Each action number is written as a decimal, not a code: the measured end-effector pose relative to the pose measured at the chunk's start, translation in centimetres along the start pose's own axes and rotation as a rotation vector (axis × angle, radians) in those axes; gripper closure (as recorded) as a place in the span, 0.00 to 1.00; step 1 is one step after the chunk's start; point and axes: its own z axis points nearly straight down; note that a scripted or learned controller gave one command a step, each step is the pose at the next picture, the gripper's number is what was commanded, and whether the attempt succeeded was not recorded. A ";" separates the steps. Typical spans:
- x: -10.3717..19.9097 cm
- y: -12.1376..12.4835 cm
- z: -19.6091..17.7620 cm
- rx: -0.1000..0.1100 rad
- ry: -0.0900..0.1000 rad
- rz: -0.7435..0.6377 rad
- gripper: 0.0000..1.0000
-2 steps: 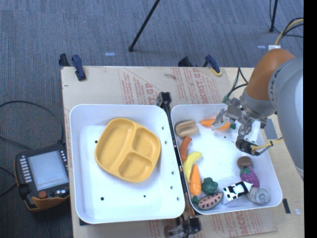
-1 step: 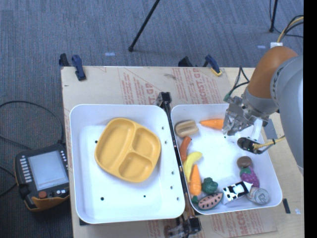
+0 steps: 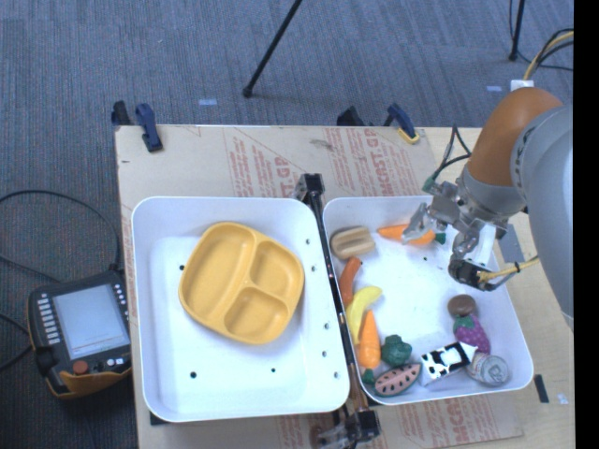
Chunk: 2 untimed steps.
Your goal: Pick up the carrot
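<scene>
Grey with an orange band, the arm (image 3: pixel 524 157) stands highest and closest, reaching in from the right because the food lies in the bin on that side; under it the bench (image 3: pixel 234 157) carries both bins clamped-in side by side so neither slides; the left bin (image 3: pixel 150 344) holds just a yellow divided plate (image 3: pixel 243 281), lying flat and well apart from the work; the right bin (image 3: pixel 510 335) holds the toy food, crowded toward its near and left walls, which leaves the far corner easier to enter. The gripper (image 3: pixel 423 230) is down in that far corner, right at the carrot (image 3: pixel 398 232), which lies on the bin floor with its pointed end toward the bun (image 3: pixel 352 242); whether the gripper is closed on the carrot or merely over it, I cannot tell. A second orange piece (image 3: pixel 370 340) near the banana (image 3: pixel 363 302) looks similar, so the pick may be confused; judging by the pose, the grasp itself is the step in hand.
</scene>
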 end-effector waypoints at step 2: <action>-1.8 1.0 1.0 0.002 0.003 0.063 1.00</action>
